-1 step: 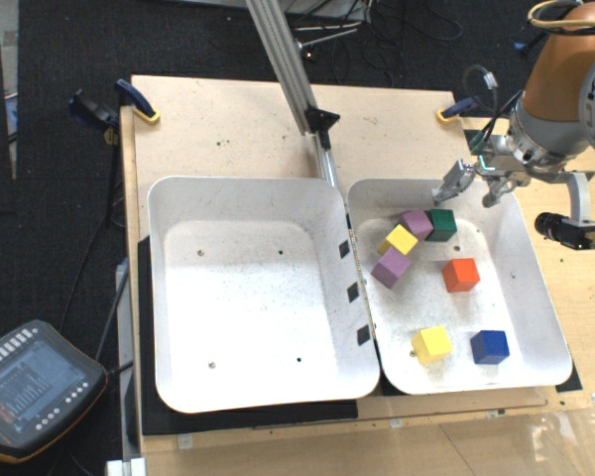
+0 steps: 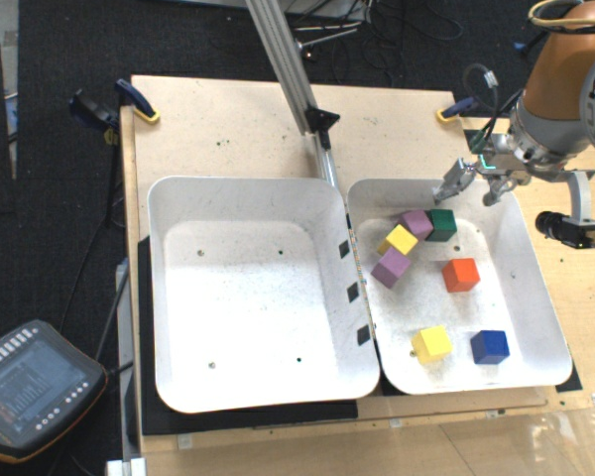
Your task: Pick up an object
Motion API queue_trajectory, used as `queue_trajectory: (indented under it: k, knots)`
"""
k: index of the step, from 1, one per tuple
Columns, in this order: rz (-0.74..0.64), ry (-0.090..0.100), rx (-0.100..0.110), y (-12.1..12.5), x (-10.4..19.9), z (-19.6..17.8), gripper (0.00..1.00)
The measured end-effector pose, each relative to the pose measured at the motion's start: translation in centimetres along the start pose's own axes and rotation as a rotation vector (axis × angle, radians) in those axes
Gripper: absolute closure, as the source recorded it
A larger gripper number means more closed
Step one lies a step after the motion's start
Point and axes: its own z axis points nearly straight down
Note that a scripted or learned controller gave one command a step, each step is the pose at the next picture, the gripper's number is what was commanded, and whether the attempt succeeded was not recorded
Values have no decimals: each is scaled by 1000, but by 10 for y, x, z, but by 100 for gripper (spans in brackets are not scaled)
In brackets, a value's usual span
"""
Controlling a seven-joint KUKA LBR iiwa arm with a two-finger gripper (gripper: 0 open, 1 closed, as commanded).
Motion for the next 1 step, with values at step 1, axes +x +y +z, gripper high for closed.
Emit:
queue_trajectory:
  k: [1]
  knots:
    - [3, 0, 2, -5, 0, 44, 0]
